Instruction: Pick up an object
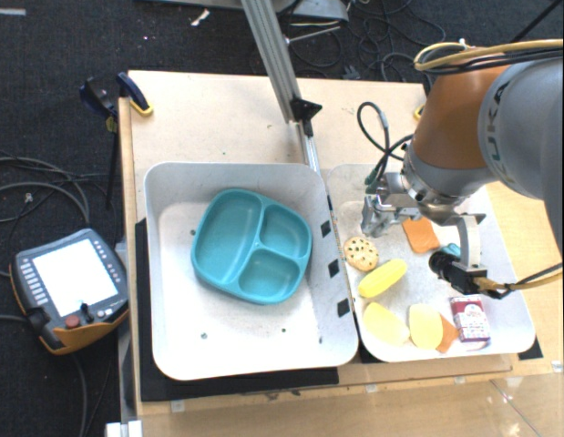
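My gripper point(376, 217) hangs over the far left part of the right bin point(523, 335), open with nothing between its fingers. Just below it lies a round speckled cookie point(360, 253), a short gap away. A yellow banana-shaped piece point(382, 279) lies beside the cookie. An orange block point(420, 236) rests right of the gripper, partly under the wrist. Nearer the front are a pale yellow piece point(384, 322), a yellow-orange piece point(426, 326) and a small red and white box point(469, 321).
The left bin point(172, 335) holds a teal divided plate point(252, 246). A metal pole point(272, 44) slants down to the ridge between the bins. A teach pendant point(67, 285) lies on the floor at left.
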Motion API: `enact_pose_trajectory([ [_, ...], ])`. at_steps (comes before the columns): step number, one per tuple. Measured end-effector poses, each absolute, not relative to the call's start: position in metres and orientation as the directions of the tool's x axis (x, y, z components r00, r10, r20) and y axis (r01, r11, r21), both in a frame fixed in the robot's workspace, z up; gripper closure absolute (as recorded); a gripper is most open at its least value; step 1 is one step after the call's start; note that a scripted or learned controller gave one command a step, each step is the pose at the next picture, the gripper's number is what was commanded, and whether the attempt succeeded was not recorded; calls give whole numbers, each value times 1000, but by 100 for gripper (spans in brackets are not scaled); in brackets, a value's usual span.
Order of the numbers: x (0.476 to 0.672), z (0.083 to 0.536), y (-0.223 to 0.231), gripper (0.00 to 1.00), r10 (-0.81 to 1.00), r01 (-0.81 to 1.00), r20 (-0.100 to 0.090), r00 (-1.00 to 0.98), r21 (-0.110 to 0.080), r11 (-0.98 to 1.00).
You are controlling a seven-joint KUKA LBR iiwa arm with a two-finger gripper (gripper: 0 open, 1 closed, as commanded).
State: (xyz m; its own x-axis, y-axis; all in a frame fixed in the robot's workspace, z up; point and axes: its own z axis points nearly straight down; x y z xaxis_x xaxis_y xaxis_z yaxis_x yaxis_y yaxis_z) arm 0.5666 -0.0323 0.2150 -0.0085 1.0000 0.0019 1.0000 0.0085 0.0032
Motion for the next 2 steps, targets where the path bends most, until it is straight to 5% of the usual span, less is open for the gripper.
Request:
enact_pose_trajectory([
  [2, 581, 216, 68, 100, 1000, 1000, 2, -7, 1, 7],
])
